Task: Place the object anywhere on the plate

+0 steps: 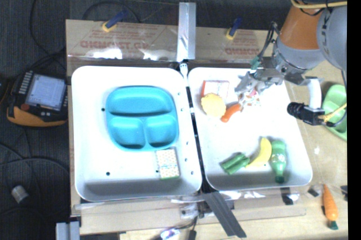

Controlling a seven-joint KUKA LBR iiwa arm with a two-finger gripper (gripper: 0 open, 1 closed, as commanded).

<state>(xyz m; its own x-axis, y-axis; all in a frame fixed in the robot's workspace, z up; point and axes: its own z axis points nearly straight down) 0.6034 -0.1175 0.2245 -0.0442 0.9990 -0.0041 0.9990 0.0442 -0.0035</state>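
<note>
Hiding: the gripper tip blurs into a red-and-white speck beneath it; whether it is open or closed cannot be told.
Carrot: just beside the gripper, nearer the right bin's middle, against a yellow round piece.
Look: small, orange, lying aslant.
Plate: blue, in the left bin.

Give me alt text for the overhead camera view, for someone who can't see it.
Seen from above, a grey and orange robot arm's gripper hovers over the right bin, beside a carrot and a round yellow toy. A banana and green items lie nearer the front. The left bin holds a blue divided plate and a small box.
</note>
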